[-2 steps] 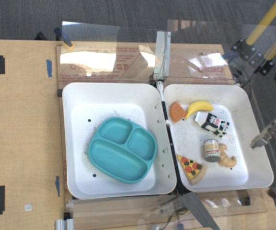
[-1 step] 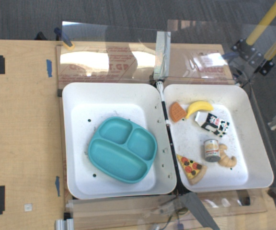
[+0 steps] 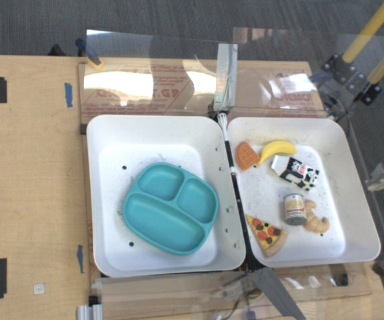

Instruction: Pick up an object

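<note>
While the left bin [image 3: 102,145] holds a teal plate [image 3: 171,209], the right bin [image 3: 342,179] on the surface [image 3: 25,179] holds the pickable things: a waffle [image 3: 247,156] touching a banana [image 3: 276,150], a black-and-white carton [image 3: 298,172] just below them, then a can [image 3: 295,209] beside a pastry [image 3: 316,223], and a pizza slice [image 3: 267,234] at the near-left corner. I cannot tell the end effector's state.
</note>
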You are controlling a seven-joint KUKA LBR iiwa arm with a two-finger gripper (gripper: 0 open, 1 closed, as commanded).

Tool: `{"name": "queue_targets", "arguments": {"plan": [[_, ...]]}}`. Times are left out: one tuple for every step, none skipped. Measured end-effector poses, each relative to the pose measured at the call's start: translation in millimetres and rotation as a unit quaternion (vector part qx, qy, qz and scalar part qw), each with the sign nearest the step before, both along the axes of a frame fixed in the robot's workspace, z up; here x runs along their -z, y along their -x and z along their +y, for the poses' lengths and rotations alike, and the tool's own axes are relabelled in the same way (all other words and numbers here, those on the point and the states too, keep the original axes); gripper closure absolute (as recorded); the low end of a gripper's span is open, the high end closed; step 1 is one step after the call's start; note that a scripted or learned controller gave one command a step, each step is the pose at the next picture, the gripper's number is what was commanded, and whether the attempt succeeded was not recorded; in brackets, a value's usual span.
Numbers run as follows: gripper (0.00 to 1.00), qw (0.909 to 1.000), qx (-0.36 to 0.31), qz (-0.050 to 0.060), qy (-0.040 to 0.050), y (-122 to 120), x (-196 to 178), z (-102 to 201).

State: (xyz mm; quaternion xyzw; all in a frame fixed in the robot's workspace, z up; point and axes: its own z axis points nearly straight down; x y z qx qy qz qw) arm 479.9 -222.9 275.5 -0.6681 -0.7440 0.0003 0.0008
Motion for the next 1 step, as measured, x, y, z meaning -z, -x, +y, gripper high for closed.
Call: {"name": "queue_targets", "arguments": {"plan": [[1.0, 0.9941, 0.108, 0.001, -0.0003, 0.6, 47.5, -0.1]]}}
